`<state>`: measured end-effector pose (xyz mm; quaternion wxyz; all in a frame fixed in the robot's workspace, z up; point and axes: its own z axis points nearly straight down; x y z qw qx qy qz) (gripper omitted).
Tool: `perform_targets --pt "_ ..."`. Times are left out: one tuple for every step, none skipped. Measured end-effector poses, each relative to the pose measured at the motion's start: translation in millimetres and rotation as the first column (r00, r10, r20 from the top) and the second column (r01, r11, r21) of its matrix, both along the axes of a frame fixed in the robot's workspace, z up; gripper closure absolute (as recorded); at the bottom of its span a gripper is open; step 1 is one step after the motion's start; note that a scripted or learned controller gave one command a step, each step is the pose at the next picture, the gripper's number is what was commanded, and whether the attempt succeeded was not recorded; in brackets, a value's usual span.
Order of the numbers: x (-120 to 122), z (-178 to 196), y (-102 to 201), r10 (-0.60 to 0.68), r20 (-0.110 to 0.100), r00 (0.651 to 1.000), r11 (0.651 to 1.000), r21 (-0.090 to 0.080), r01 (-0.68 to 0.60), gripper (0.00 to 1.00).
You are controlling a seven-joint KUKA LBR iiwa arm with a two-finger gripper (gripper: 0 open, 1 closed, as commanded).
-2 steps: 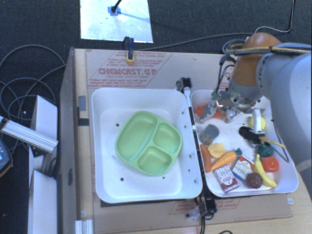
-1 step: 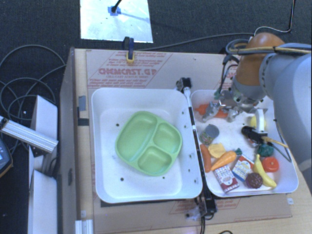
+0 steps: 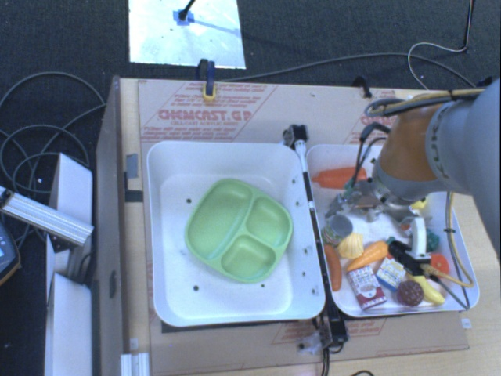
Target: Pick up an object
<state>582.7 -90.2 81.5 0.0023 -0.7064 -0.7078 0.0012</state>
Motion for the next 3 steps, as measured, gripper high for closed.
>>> perform_targets --pt "55.5 -0.5 -25.5 0.002 0.002 1.000 1.000 -0.002 -0.002 0.00" --pt "77.2 -2.2 -15.4 0.002 -0.041 0.999 1.000 -0.006 -0.002 0.00" --pt "76.5 -2.0 -9.0 -0.002 -0.041 0.999 1.000 -0.016 0.001 0.00"
